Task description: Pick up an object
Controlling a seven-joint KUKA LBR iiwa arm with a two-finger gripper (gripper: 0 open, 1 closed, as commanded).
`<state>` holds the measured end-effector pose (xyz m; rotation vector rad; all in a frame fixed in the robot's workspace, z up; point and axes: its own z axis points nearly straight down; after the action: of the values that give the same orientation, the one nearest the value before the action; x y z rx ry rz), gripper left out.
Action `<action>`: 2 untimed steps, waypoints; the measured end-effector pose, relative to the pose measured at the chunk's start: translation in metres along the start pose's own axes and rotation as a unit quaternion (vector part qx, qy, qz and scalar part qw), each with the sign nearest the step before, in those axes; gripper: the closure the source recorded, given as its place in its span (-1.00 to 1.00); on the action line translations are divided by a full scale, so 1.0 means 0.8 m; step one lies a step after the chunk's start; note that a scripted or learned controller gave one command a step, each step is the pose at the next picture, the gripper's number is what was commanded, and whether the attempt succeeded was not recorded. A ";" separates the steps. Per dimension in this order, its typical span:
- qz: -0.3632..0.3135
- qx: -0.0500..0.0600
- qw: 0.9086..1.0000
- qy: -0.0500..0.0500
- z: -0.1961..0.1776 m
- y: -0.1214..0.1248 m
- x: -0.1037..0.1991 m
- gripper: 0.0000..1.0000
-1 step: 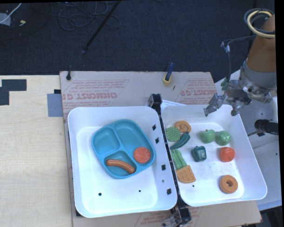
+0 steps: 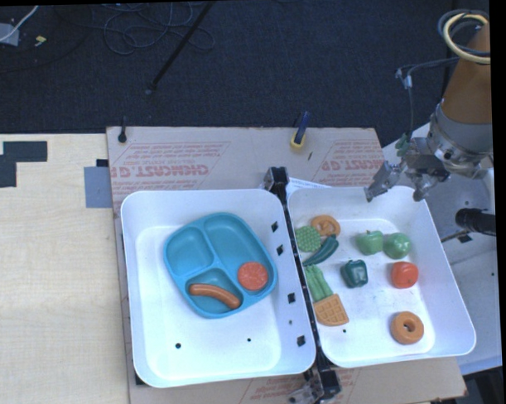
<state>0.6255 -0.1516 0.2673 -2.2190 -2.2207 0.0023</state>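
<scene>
Gripper (image 2: 399, 181) hangs spread and empty over the right bin's (image 2: 456, 314) 1 o'clock corner. Green pepper (image 2: 384, 244) sits just at its 6 o'clock, tomato (image 2: 404, 274) and donut (image 2: 406, 327) further down. Left bin (image 2: 149, 325) has a blue tray (image 2: 206, 240) holding a hot dog (image 2: 214, 295) and a red slice (image 2: 254, 276).
</scene>
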 end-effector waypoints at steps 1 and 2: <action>0.000 0.003 1.000 0.001 0.081 -0.003 0.001 -1.00; 0.000 0.003 1.000 0.001 0.146 -0.008 0.013 -1.00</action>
<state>0.6190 -0.1412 0.1505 -2.2156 -2.2162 0.0067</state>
